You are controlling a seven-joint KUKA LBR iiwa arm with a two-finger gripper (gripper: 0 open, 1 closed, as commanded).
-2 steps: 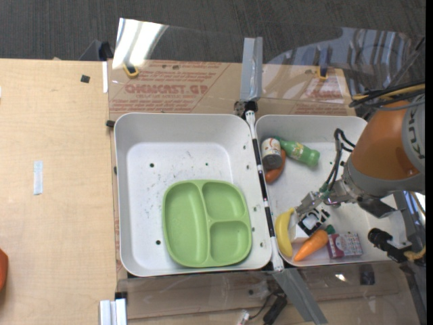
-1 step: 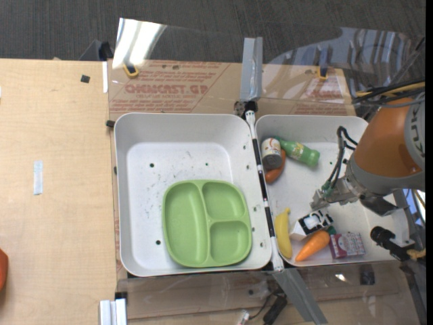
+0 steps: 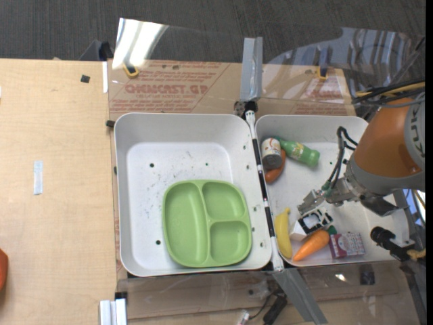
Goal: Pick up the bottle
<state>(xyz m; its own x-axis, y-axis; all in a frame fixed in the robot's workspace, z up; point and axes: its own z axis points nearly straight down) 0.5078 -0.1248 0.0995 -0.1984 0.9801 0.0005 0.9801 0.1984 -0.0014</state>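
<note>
The bottle [image 3: 301, 152] is green with a yellowish cap end and lies on its side in the far left part of the right bin [image 3: 352, 122]. It rests beside a small can [image 3: 272, 153]. My gripper [image 3: 315, 210] hangs low over the front middle of the same bin, well in front of the bottle and apart from it. It is just above the carrot [image 3: 312, 244]. Nothing of the bottle is at the gripper.
In the right bin a banana [image 3: 283, 233], a pink box [image 3: 347, 245] and a brown-orange item [image 3: 273, 175] lie around the gripper. A green divided plate [image 3: 206, 222] sits in the left bin [image 3: 135, 181]. The arm's orange band [image 3: 389, 141] spans the bin's right side.
</note>
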